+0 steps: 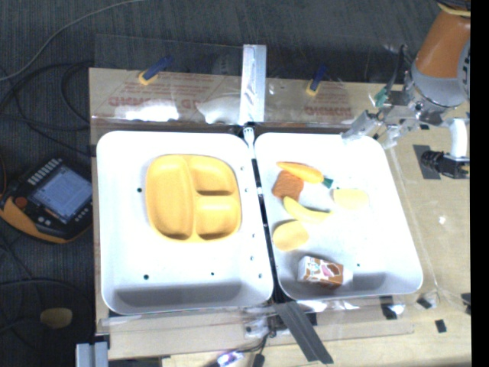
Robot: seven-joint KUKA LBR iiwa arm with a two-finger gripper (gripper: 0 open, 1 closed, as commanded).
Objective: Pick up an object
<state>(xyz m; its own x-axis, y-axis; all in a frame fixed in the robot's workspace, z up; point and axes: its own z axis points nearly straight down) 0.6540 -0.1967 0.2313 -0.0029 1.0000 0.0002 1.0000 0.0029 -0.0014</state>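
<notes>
The right bin [397, 228] holds several small things: an orange wedge [299, 170], a brown-red piece [287, 183], a yellow banana shape [306, 208], a pale yellow round piece [350, 199], a yellow disc [289, 235] and a small brown carton [321, 271] lying near the front wall. My gripper [368, 126] hangs over the bin's far right corner, above and to the right of these items and apart from all of them. Nothing shows in its grasp.
In the left bin [114, 228] lies a yellow divided tray [192, 196]. A metal divider post [254, 82] stands behind the two bins. On the floor at the left rests a handheld pendant [50, 197]. Clips and plastic sheeting line the back of the bench.
</notes>
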